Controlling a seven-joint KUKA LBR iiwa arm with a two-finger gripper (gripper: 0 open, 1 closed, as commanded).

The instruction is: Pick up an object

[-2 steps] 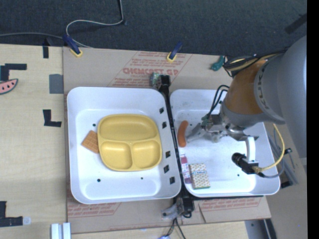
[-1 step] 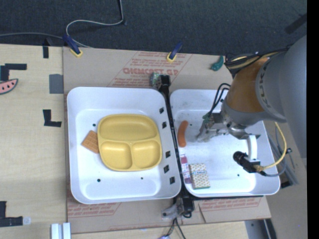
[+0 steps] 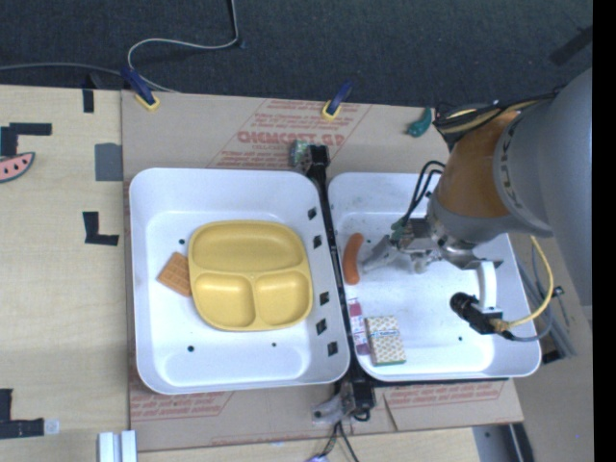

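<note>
The arm (image 3: 500, 176) reaches into the right bin (image 3: 500, 359), its gripper (image 3: 377, 253) low beside an orange sausage-shaped piece (image 3: 352, 258) that lies against the bin's left wall. Whether the pincer is spread or pressed together cannot be told from here; nothing is seen between its tips. A small box (image 3: 385, 340) rests nearer the front of the same bin, well apart from the gripper, with a pink strip (image 3: 356, 323) just beside it. In the left bin (image 3: 154, 354), a yellow tray (image 3: 252, 273) partly covers a tan cracker (image 3: 175, 273).

A clean pick of the orange piece would likely call for straddling it across its narrow width and closing squarely. The divider wall (image 3: 327, 258) crowds one side, so the inner tip has little room and could scrape the rim or push the piece away. Open floor lies to the right and toward the front of the bin.
</note>
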